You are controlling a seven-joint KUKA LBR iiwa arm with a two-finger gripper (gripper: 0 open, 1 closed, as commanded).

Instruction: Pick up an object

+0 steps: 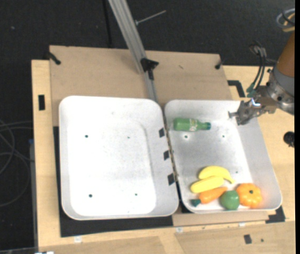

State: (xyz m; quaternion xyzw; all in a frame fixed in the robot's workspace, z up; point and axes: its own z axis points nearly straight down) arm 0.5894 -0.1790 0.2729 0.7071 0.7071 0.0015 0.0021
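Trouble is likeliest in that crowded corner of the shallow white right-hand bin [255, 157], well away from my hand [243, 114], which hangs at the bin's upper right rim. I cannot tell how my hand is set. The yellow plastic banana [211, 178], orange carrot [211, 195], small green pepper [229, 200] and orange pumpkin [250, 194] lie touching, so reaching among them could shove neighbours or pinch two. The green plastic bottle [190, 124] lies alone, nearer my hand, yet being round it might roll from a poor squeeze.
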